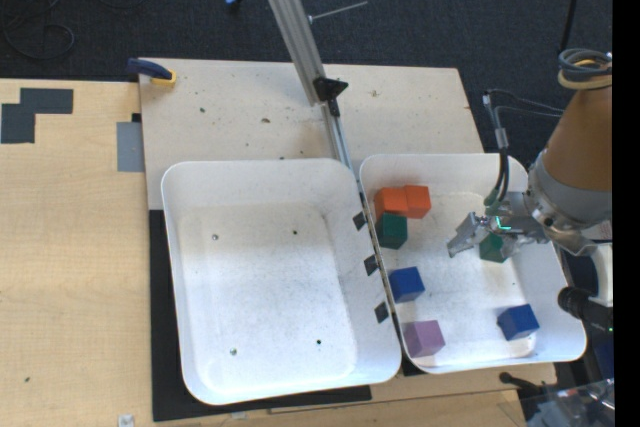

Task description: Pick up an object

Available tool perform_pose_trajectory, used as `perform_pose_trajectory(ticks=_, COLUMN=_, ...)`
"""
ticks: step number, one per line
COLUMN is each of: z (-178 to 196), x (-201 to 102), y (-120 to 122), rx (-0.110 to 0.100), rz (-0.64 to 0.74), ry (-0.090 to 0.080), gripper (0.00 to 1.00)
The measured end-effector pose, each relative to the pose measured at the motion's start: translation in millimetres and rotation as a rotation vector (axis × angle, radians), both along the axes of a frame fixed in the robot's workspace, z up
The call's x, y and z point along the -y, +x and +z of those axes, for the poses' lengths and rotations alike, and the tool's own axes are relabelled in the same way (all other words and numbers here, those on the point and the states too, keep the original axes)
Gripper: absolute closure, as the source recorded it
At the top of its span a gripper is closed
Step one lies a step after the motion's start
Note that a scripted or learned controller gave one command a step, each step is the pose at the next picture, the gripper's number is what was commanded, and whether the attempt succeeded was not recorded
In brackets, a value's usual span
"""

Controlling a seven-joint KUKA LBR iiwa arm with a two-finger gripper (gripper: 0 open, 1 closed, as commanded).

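In the right bin [440,177], the gripper [484,241] hung low with a green block [493,249] just at its fingers, near the bin's right wall. Whether the fingers clasped it could not be told, since the wrist hid part of the block.

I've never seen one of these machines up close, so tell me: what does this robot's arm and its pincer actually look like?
The arm comes in from the right as a thick rounded body, orange-brown over most of what shows, with a grey ring below it. A dark cable runs along its side toward the wrist. At the tip sits the pincer, small and metallic grey, with a small greenish glow beside it.
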State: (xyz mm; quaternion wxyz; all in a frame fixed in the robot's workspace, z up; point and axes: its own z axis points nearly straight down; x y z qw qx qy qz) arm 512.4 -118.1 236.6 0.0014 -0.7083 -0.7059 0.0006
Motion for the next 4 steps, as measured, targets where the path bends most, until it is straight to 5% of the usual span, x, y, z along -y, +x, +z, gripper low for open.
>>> perform_pose_trajectory(ticks=2, z=-104, x=11, y=-16, rx=-0.007, rz=0.002, ry=0.001, gripper=0.0)
perform_pose_trajectory(ticks=3, z=-117, x=12, y=-15, rx=0.002, rz=0.004, ry=0.0, gripper=0.0)
perform_pose_trajectory(ticks=4, z=-110, x=13, y=-15, rx=-0.002, rz=-0.007, ry=0.001, gripper=1.0)
